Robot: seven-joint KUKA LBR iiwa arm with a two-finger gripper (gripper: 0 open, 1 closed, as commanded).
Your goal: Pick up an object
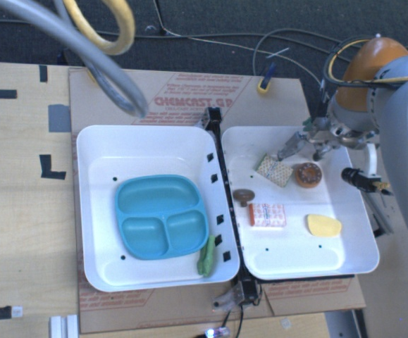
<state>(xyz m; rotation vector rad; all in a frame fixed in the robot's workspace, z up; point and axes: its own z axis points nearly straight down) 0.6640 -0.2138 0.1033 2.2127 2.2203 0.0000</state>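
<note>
The checkered packet (274, 170) lies in the right bin (344, 259), toward its 11 o'clock corner, with its long axis from 10 to 4 o'clock. The gripper (304, 145) hangs just above it, at 1 o'clock; whether its fingers are apart or together I cannot tell. The arm (373, 69) bends in from 3 o'clock and is partly cut off.

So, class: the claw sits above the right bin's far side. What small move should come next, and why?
Probably a short descent toward the round brown object. The claw hovers just beyond it and beside the patterned packet, with nothing visibly between its fingers. The yellow piece and red-and-white box lie farther off in the right bin.
</note>
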